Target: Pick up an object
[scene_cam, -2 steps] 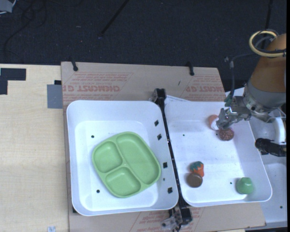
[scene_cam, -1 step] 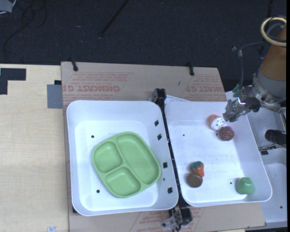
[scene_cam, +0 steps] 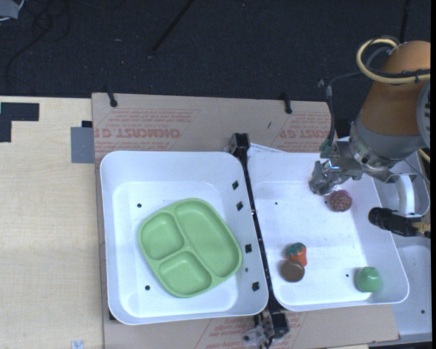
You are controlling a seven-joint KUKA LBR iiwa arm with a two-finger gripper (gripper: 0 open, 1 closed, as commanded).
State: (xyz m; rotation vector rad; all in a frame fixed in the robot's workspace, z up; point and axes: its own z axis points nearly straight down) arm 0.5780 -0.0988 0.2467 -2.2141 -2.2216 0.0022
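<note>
Now | step: approach, gripper over right bin's far side | your target, reddish ball, just beside it | fingers: you cannot tell | next: descend, close

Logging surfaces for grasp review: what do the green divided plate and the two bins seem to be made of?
The green divided plate looks like molded plastic with a matte finish: uniform colour, soft rounded compartment ridges, no sharp glare. The left bin and the right bin look like thin white plastic, smooth and slightly glossy, with rounded formed rims; coated metal cannot be ruled out.
</note>
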